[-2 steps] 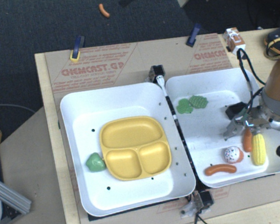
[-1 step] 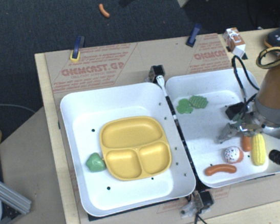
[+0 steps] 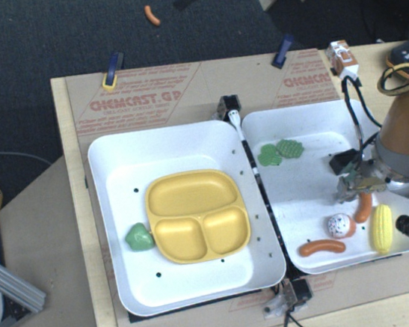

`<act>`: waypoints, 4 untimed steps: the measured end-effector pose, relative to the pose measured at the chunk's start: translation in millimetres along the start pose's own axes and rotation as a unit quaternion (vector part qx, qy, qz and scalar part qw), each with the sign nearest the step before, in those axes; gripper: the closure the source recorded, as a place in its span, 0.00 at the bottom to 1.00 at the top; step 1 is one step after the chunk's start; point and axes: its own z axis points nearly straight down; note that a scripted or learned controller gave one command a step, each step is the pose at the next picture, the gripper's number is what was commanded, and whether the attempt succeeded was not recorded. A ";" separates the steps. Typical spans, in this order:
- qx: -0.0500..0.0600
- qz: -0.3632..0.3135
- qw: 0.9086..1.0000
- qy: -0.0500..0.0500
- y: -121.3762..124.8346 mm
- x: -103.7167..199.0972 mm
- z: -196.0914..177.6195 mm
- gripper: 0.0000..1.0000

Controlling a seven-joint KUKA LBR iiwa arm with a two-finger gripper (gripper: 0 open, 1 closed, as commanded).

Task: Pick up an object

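My gripper [image 3: 354, 188] is low in the right bin [image 3: 296, 119], at its right side, just above a small orange carrot-like piece [image 3: 362, 208]. Whether its fingers hold anything is hidden by the wrist. Close by lie a yellow corn cob [image 3: 382, 228], a white speckled ball [image 3: 339, 225] and an orange sausage [image 3: 322, 247]. Two green leafy pieces [image 3: 279, 152] rest at the far part of the same bin.
The left bin [image 3: 113, 157] holds a yellow divided plate [image 3: 197, 215] and a green lump [image 3: 139, 238] beside it. Clamps and cables sit along the bench edges. A cable runs down past the arm at the right.
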 end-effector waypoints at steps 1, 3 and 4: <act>0.005 0.000 1.000 0.001 -0.8 1.1 -42.8 1.00; 0.004 -0.001 1.000 0.001 10.2 8.0 -128.0 1.00; 0.007 -0.003 1.000 0.004 14.0 60.9 -130.4 1.00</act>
